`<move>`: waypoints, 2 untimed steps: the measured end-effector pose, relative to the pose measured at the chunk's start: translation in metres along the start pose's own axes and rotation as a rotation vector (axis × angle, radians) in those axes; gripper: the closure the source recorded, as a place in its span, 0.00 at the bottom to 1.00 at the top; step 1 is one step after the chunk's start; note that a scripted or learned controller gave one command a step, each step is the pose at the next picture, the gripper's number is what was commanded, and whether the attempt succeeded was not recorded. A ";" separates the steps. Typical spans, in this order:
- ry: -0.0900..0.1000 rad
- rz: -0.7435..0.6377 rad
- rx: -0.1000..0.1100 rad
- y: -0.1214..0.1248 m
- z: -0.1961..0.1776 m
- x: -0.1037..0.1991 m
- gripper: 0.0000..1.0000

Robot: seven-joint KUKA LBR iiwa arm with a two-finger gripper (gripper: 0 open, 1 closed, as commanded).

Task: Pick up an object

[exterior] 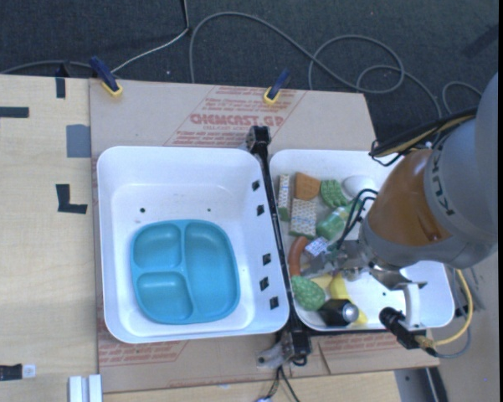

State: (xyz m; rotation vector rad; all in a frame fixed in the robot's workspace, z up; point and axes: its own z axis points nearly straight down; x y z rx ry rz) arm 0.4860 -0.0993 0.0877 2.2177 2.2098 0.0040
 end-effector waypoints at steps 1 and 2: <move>0.008 -0.006 0.004 0.000 0.001 -0.015 0.00; 0.001 -0.002 0.001 0.000 0.001 -0.005 0.00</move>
